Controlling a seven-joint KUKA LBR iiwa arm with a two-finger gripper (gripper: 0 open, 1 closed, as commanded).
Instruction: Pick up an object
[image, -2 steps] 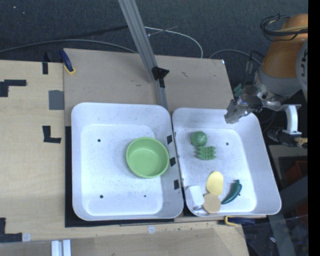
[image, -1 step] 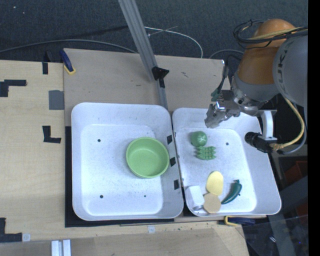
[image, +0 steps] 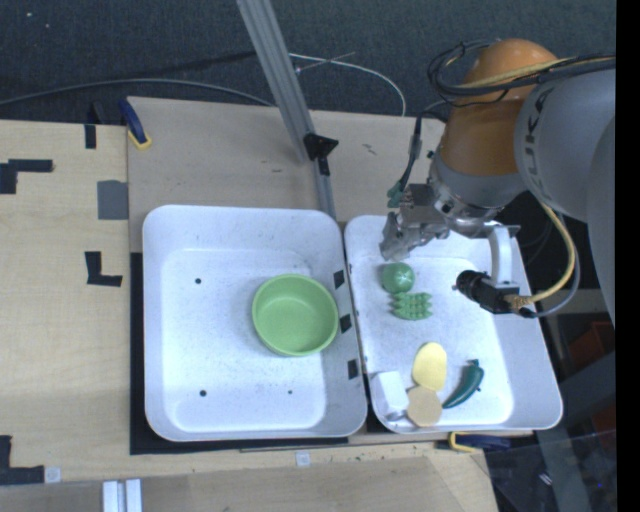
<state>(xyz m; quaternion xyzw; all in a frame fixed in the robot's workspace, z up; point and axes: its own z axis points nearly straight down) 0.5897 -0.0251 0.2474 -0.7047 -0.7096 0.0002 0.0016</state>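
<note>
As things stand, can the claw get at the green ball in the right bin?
Probably yes. The claw hangs just above the green ball, with nothing between them; the ridged green piece lies on its far side.

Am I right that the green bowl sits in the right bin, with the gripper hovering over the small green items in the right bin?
Not quite: the camera view shows the green bowl in the left bin. The gripper is indeed above the small green items in the right bin.
</note>
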